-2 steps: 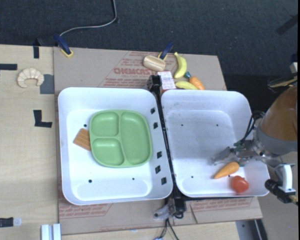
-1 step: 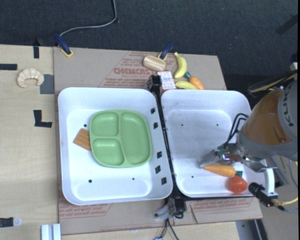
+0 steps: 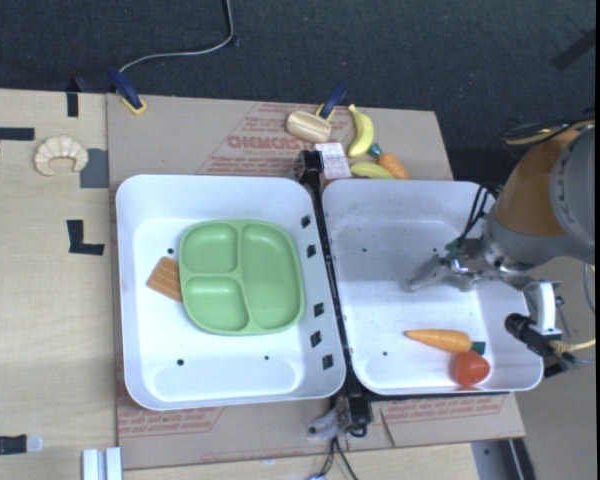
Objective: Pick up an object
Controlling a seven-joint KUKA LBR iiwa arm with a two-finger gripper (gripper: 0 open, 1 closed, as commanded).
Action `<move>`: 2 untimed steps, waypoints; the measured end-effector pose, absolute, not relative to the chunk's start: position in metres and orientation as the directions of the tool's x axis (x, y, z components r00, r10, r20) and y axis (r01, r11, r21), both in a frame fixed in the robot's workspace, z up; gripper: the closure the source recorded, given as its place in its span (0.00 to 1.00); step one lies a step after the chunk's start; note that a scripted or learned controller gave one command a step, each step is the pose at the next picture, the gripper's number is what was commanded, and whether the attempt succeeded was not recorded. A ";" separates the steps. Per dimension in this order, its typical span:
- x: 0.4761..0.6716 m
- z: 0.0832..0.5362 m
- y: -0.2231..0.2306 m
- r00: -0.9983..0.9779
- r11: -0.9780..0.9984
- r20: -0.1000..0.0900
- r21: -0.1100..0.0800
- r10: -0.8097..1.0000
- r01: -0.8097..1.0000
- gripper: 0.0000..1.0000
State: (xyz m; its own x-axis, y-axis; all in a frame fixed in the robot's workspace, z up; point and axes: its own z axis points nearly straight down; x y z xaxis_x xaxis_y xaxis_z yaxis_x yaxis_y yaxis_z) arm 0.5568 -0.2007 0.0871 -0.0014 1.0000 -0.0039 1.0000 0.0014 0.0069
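Begin at the near edge of the right bin (image 3: 380, 203). The tomato (image 3: 470, 369) sits close to that bin's near wall, and the carrot (image 3: 438, 339) lies just beside it, tip pointing toward the divider. Both are loose on the floor and unobstructed, so either can serve as the object to pick up. Relative to the fingers, they lie nearer to you and slightly back toward the arm side, apart from the fingertips with bare bin floor between.

Next, check the gripper (image 3: 420, 278). It reaches in low over the middle of the right bin, slanted toward the divider. Nothing is visible between its fingers, so treat it as carrying no load. The fingers merge into one thin grey shape here; you cannot tell how far they are spread.

Judge the step as approach: no grasp is made yet, and the fingers are not over either candidate.

Across the divider from the fingertips, the left bin (image 3: 140, 298) holds a green sectioned plate (image 3: 242, 276) lying partly on a tan flat piece (image 3: 164, 279). That overlap would make the tan piece awkward to grasp.

Beyond the fingers, past the far walls, a banana (image 3: 360, 132) and other small food items lie on the cardboard, out of the work area. A croissant (image 3: 60, 154) sits farthest off.
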 end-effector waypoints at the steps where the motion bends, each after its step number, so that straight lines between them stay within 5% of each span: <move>1: 0.601 0.087 -0.222 -0.003 0.003 0.001 0.002 1.000 1.000 0.00; 2: 0.520 0.174 -0.222 -0.001 0.001 -0.001 0.000 1.000 1.000 0.00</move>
State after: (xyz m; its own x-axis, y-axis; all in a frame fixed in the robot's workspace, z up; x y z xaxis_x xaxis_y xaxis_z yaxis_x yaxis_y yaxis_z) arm 0.5203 -0.2221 0.1741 -0.0005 1.0000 -0.0011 1.0000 0.0005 -0.0002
